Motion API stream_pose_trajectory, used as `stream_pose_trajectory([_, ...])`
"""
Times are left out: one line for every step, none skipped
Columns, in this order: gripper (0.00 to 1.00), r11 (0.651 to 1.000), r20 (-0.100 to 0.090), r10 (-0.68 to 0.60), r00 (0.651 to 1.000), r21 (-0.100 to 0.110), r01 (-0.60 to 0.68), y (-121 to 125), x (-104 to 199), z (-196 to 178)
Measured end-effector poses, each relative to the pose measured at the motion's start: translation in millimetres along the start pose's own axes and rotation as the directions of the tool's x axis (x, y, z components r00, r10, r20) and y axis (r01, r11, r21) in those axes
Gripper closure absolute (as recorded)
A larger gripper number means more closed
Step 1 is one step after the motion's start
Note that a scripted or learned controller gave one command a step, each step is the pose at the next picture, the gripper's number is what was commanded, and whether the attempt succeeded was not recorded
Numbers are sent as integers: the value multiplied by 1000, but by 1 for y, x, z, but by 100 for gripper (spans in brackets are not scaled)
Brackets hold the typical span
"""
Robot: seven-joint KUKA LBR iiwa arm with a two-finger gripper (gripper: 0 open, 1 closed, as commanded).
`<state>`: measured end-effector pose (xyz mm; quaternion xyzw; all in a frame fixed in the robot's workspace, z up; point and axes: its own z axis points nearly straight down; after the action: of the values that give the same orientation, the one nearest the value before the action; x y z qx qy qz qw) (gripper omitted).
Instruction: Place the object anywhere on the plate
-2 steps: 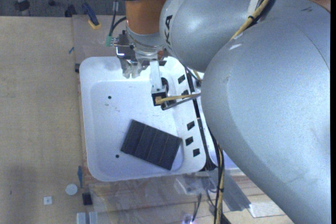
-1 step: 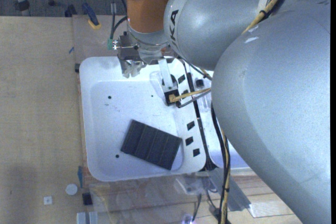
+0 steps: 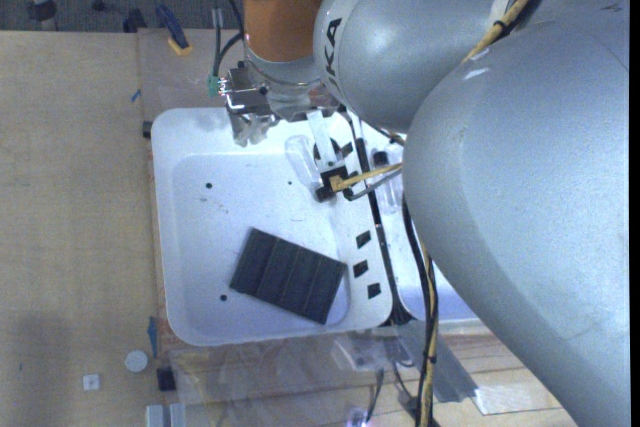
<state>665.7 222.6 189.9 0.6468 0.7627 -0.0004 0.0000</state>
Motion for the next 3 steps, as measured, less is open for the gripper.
stream_pose_trajectory([100, 899, 0, -439, 899, -5, 439, 0, -5, -25])
stream_pose_trajectory([100, 922, -2, -388, 922, 1, 388, 0, -6, -5])
stream_pose_trajectory([100, 903, -1, -429, 903, 1, 429, 0, -6, -5])
